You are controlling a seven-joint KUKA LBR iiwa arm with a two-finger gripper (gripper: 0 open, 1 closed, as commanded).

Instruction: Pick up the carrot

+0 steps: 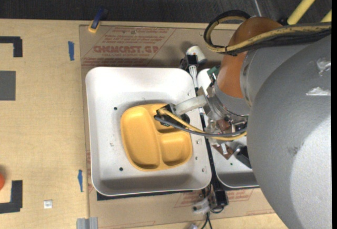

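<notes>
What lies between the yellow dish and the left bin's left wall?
Bare white floor, from yellow dish to left bin wall, in the camera view.

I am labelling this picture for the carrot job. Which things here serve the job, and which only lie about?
Job: arm; left bin; right bin, partly under the arm.

Lying about: yellow divided dish in the left bin; blue tape marks; black tape marks; red-orange bit at the left edge, too cut off to name.
</notes>
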